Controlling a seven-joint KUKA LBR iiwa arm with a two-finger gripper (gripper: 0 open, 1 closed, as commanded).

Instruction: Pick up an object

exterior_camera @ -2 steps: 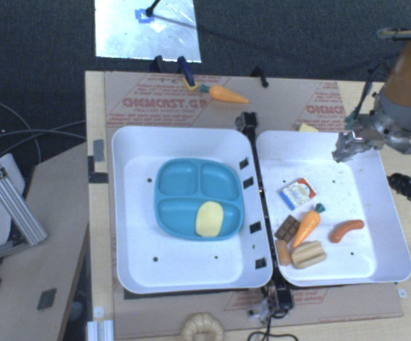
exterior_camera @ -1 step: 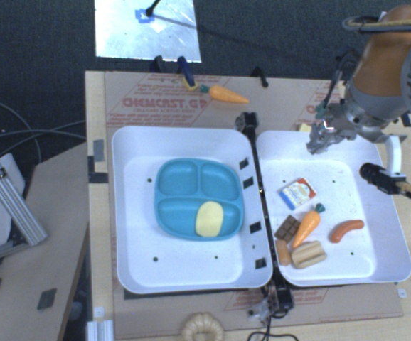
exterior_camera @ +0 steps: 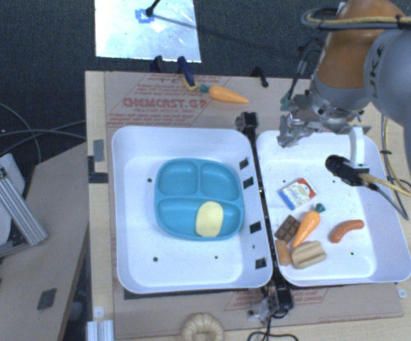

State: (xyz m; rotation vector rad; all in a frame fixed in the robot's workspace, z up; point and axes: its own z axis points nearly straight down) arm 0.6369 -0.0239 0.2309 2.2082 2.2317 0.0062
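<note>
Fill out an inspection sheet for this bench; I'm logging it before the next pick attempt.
Surface: two white bins side by side on a cardboard sheet.
Job's things: right bin holds a carrot, sausage, small carton, chocolate piece, bread roll.
Clutter: blue plate with a yellow piece in left bin; second carrot outside the bins.
Tool: above right bin's far edge, holding nothing seen.
Cables: along the arm; on the floor at left.
Surroundings: dark carpet, metal frame at left.
</note>
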